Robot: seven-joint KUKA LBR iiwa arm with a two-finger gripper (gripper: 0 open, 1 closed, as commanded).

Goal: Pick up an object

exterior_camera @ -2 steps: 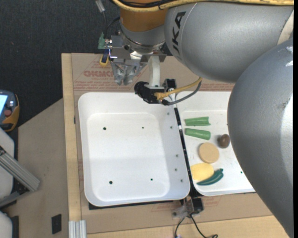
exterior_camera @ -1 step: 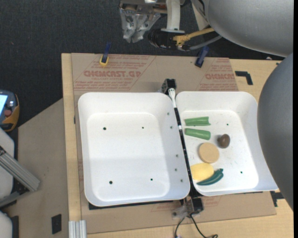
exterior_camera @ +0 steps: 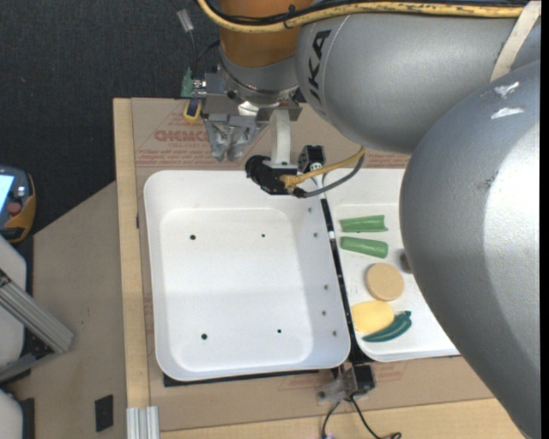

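— Up at the far edge of the left bin (exterior_camera: 232, 291), where does the gripper (exterior_camera: 230, 141) sit?

— Just beyond that bin's far rim, over the brown cardboard (exterior_camera: 129, 257) with red lettering that lies under both bins. It points downward, close to the left half of the rim.

— How far open is it?

— I cannot tell. From this slant its tip is only a grey cluster, and I can make out nothing in its grasp.

— And the things it could pick up?

— They all lie in the right bin (exterior_camera: 425, 347), well apart from the gripper. The first green stick (exterior_camera: 362, 225) and the second green stick (exterior_camera: 364, 247) lie side by side toward the far end, close to the wall shared with the left bin. Nearer the front comes a tan disc (exterior_camera: 384, 281), lying flat. In front of that sits a yellow lump (exterior_camera: 371, 316), with a dark green pepper (exterior_camera: 393, 328) curled against its front right side, touching it.

— What about the arm (exterior_camera: 403, 77)?

— It reaches in from the right, broad and grey, and hides the right part of the right bin. Its orange band (exterior_camera: 257, 21) shows at the top, straight above the gripper.

— Anything on the left bin's floor?

— A few small dark dots on plain white.
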